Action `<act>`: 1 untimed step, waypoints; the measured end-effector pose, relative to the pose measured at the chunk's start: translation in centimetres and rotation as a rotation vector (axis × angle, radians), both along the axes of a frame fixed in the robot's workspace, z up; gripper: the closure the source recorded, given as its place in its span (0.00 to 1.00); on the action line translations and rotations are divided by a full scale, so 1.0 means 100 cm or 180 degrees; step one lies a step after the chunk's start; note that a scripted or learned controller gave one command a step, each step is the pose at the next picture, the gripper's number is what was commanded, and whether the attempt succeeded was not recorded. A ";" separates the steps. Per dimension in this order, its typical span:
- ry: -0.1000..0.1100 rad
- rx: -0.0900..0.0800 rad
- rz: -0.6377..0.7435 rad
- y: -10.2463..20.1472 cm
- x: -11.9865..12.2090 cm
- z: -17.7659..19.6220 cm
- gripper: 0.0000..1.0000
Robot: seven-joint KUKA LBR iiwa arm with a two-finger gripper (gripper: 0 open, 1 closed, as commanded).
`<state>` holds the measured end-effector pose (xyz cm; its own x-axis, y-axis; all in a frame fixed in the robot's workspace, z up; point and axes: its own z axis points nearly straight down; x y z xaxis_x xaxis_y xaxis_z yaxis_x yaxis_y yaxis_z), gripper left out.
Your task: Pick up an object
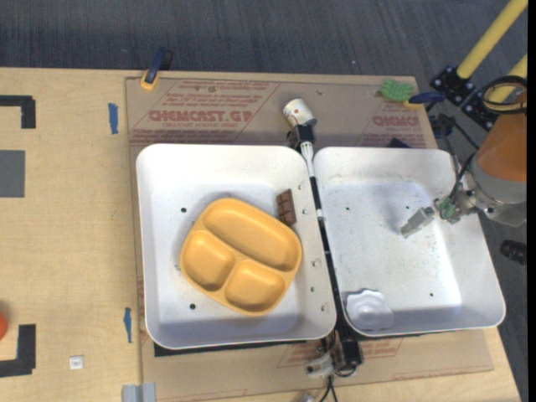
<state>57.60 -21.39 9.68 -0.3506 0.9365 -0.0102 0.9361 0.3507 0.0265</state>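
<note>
A yellow divided plate (241, 255) lies in the left bin (159, 182), tilted a little. Beside its upper right corner, a small brown block (286, 207) rests against that bin's right wall. A clear, whitish plastic piece (368, 306) lies in the near left corner of the right bin (469, 291). My gripper (414, 223) reaches in from the right and hangs low over the middle of the right bin's floor. It is well apart from the plastic piece, and nothing shows at its tip.
The two bins meet along a central ridge (320, 233). A white and black fixture (297, 115) stands at the ridge's far end. The arm's orange band (507, 145) hangs over the right bin's far right corner. Cables and a yellow pole (494, 32) lie beyond.
</note>
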 end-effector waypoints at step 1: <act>-0.0067 -0.0090 -0.0039 -0.009 -0.005 0.011 1.00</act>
